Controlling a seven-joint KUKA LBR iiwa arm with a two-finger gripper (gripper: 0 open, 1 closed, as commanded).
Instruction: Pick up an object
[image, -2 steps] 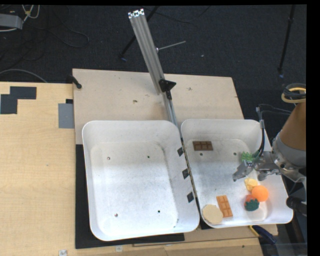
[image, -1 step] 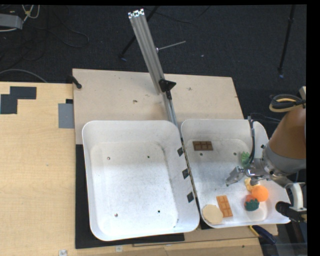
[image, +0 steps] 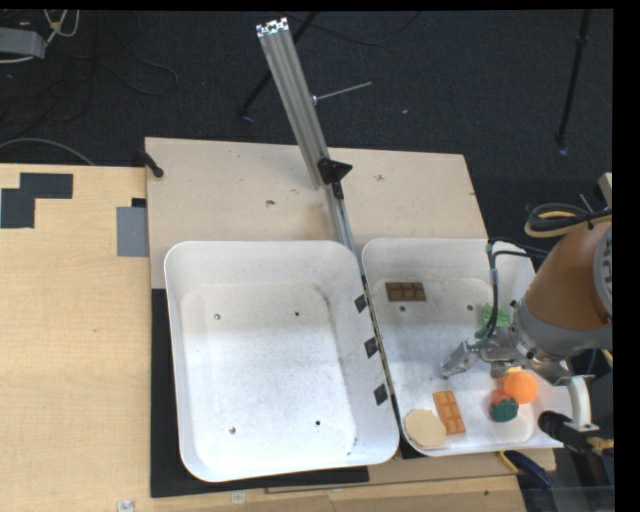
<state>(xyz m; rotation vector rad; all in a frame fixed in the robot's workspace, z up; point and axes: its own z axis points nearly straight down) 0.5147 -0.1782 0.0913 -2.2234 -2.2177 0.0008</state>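
Observation:
My gripper (image: 462, 360) is low inside the right bin (image: 425, 270), near its middle right, reaching in from the right edge. Its grey fingers (image: 455, 363) point left and spread slightly, with nothing visible between them. Around it lie a brown chocolate-like bar (image: 406, 292) toward the back, an orange waffle-like bar (image: 448, 411) and a tan round disc (image: 425, 428) at the front, an orange ball (image: 519, 386) and a small green and red object (image: 503, 408) at the front right. A green item (image: 488, 318) peeks out just behind the wrist.
The left bin (image: 200, 270) sits beside the right one, joined by black clips (image: 371, 347) along the shared wall. A slanted aluminium post (image: 300, 110) rises behind the bins. Cables hang by the arm at the right.

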